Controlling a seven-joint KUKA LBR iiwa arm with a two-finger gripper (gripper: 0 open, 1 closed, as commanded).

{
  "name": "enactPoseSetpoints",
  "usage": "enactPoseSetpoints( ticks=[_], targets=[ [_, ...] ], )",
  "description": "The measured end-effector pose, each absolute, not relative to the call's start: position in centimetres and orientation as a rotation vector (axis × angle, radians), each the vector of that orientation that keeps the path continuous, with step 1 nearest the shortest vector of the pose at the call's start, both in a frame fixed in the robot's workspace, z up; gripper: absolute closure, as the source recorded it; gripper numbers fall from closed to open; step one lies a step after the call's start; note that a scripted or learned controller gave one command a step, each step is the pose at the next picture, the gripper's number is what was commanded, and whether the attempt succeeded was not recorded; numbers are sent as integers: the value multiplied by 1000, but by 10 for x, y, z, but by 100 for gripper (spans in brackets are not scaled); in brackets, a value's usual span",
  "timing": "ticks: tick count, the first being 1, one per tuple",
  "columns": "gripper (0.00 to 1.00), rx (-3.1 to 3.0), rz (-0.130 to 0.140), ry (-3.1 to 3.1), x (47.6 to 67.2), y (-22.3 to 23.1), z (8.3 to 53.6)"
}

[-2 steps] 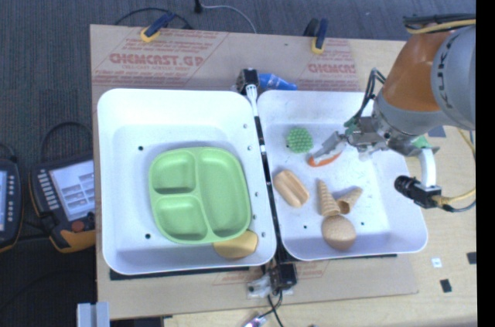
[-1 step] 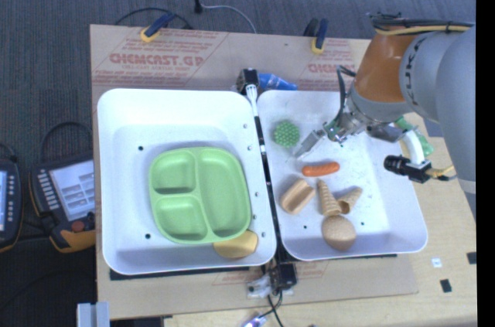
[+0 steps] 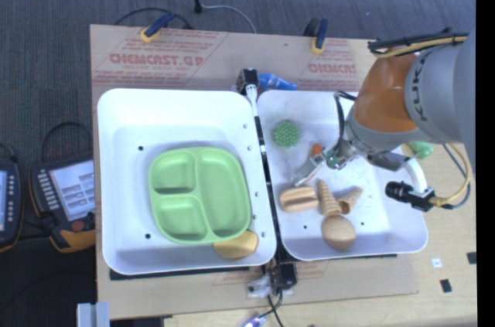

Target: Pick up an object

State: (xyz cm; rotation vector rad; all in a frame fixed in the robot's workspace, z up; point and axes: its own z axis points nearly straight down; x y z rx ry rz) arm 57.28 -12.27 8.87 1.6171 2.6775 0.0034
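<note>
The arm [image 3: 406,97] reaches in from the right and hangs low over the right bin [image 3: 402,244], its gripper [image 3: 334,158] sitting just above the bin floor near the middle. The fingertips are too small and dark to read, so I cannot tell whether the hand is released or clenched, and nothing can be seen held in it. Candidates for picking lie close by: a small orange piece [image 3: 316,151] just left of the gripper, a green ball [image 3: 286,134] farther left toward the far side, and on the near side a bread roll [image 3: 298,199], an ice cream cone [image 3: 329,199] and a round tan bun [image 3: 339,232] bunched together, touching or nearly so. That clustering probably makes a clean grasp harder, while the orange piece lies more apart. In the left bin [image 3: 124,117] a green divided plate [image 3: 199,194] lies flat, with a yellow piece [image 3: 237,244] resting at its near right edge. Clamps [image 3: 156,27] at the far edge hold the cardboard sheet [image 3: 116,55] down under both bins, presumably to stop it shifting. Red print on the cardboard seems to read "CHEMCAST GP", and letters on the arm appear to be "KUKA".
</note>
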Motion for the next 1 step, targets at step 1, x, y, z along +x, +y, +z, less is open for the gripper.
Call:
enactPoseSetpoints(
  ticks=[1],
  targets=[
    [0,1620,6,2677,636,-101,88]
  ],
)
